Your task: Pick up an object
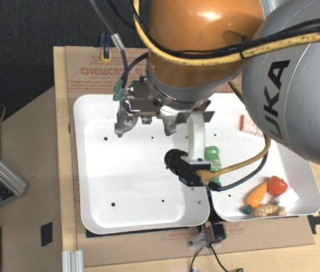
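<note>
My gripper (147, 126) hangs over the far part of the left bin (100, 169), under the arm's big orange and grey wrist. Its two dark fingers (123, 123) stand apart, open, with bare white bin floor between them. The loose objects lie in the right bin (304, 177): a red rounded piece (277, 185), an orange carrot-like piece (256, 195) and a beige knobbly piece (269, 210) at the near corner. A green piece (211, 153) sits by the divide between the bins. A red-and-white packet (251, 126) lies at the far side, partly hidden by the arm.
A black fitting (177, 163) with a yellow cable hangs from the arm just above the bins' shared wall. The bins rest on a brown cardboard sheet (63, 152). The arm's bulk covers much of the right bin's far half.
</note>
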